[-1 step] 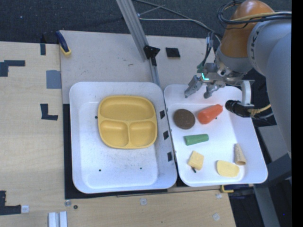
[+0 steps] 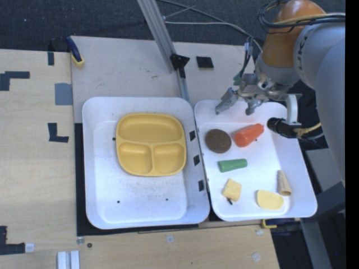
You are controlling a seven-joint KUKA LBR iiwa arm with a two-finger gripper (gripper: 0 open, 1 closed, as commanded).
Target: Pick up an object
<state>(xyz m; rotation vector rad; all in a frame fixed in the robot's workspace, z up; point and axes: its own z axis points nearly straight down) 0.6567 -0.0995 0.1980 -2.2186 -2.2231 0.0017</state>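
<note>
The grey arm with its orange band reaches in from the right, and its two-finger gripper point(image 2: 239, 106) hangs over the far edge of the right-hand shallow white bin point(image 2: 291, 206), fingers spread apart and holding nothing. Just below the gripper, in the upper part of that bin, lie a round dark-brown patty-like disc point(image 2: 218, 140) and an orange carrot-shaped toy point(image 2: 248, 135), close beside each other and perhaps touching; the carrot lies at a slant with its thicker end toward the right. Near the middle of the bin lies a short green cylinder-shaped piece point(image 2: 232, 165), apart from the others. Toward the near edge are a pale yellow wedge like a cheese block point(image 2: 232, 189), a flat yellow rounded piece point(image 2: 270, 200) to its right, and a small tan cone-like piece point(image 2: 284, 182) just beside the bin's right wall. The left-hand shallow white bin point(image 2: 101, 206) holds a yellow plastic plate with three compartments point(image 2: 151, 144), set toward its far side. A black cable point(image 2: 289, 129) loops beside the wrist. No brand name, label or writing can be read on any of the objects, the bins or the arm.
</note>
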